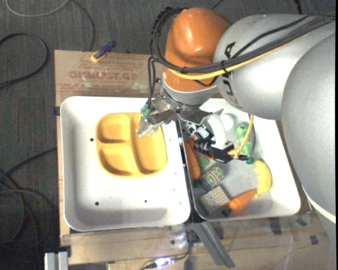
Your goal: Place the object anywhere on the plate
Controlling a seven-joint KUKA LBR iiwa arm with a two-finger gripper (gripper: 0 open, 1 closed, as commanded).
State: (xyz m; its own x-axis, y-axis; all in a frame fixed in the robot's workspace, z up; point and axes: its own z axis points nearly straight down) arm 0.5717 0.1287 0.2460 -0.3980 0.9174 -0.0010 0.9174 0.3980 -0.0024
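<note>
Overhead view. I have the grey two-finger hand (148, 121) over the right edge of the yellow, three-compartment plastic plate (131, 144) in the left white bin (79, 201). Whether its fingers are spread or pinching something I cannot tell; a small greenish shape shows at the tips, too unclear to name. The right white bin (287, 198) holds an orange carrot (242, 200) and a yellow banana (263, 177). Risk, in my judgement: a release this near the rim could let the piece roll off into the bin.
</note>
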